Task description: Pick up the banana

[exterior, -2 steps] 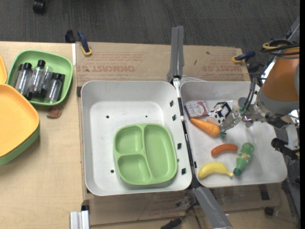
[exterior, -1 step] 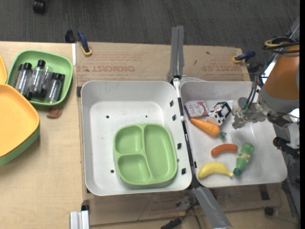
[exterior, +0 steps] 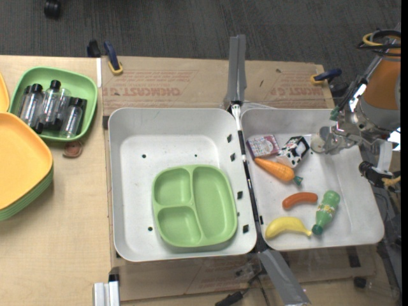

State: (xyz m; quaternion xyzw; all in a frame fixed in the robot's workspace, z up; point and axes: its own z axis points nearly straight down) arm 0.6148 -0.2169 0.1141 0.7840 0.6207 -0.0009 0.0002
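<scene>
The yellow banana (exterior: pixel 288 227) lies at the front of the right white bin (exterior: pixel 357 234), curved, with its tip toward a green bottle (exterior: pixel 325 211). My gripper (exterior: pixel 327 140) hangs over the back right of that bin, well behind the banana and apart from it. Nothing shows in its grasp. The grey arm with its orange band (exterior: pixel 384 88) comes in from the right.
The right bin also holds a red sausage (exterior: pixel 299 199), a carrot (exterior: pixel 275 169), a pink packet (exterior: pixel 262 146) and a black-and-white toy (exterior: pixel 295 150). A green divided plate (exterior: pixel 194 206) sits in the left bin (exterior: pixel 127 171). Far left stand orange plates (exterior: pixel 19 164) and a green tray of bottles (exterior: pixel 54 104).
</scene>
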